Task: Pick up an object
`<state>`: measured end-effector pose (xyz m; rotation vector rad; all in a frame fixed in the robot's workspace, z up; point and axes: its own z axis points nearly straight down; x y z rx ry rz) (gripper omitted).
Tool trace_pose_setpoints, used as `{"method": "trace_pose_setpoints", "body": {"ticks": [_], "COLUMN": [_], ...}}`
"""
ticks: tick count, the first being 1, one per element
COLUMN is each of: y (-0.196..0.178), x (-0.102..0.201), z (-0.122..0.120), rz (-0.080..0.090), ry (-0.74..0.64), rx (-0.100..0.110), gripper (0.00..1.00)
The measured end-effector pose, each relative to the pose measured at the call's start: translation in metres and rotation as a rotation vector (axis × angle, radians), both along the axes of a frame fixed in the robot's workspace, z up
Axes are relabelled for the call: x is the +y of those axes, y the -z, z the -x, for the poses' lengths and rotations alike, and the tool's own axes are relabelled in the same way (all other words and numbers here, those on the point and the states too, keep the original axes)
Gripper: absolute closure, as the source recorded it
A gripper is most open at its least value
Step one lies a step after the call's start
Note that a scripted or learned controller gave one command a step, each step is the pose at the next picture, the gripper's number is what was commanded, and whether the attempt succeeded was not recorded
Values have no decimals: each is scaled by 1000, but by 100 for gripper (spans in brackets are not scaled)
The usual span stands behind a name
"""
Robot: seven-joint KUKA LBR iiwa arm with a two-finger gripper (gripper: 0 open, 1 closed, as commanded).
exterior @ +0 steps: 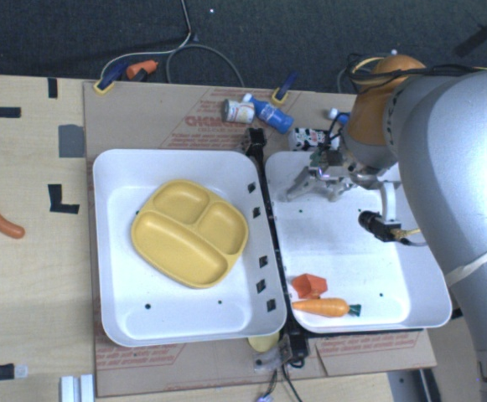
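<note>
An orange toy carrot [321, 307] with a green tip lies near the front edge of the right bin [394, 266]. A small red-orange piece [308, 285] sits just behind it, touching or almost touching it. My gripper [317, 193] hangs over the far left part of the right bin, well behind both things. Its two grey fingers [297, 189] stand spread, open, with nothing between them. A yellow divided plate [191, 232] lies in the middle of the left bin [117, 182].
The grey arm [444, 157] fills the right side above the right bin. A blue and white clamp [260, 111] sits on the cardboard behind the bins. An orange toy sausage [2, 219] lies on the bench at the far left.
</note>
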<state>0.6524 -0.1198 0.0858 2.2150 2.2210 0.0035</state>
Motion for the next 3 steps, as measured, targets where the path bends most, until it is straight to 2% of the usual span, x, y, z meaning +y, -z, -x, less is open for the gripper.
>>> {"method": "trace_pose_setpoints", "body": {"ticks": [1,2,3], "y": [0,0,1], "x": [23,24,25], "z": [-16,8,-16], "rz": [2,1,2], "ry": [-2,2,-1], "rx": [5,2,11], "gripper": [0,0,0]}}
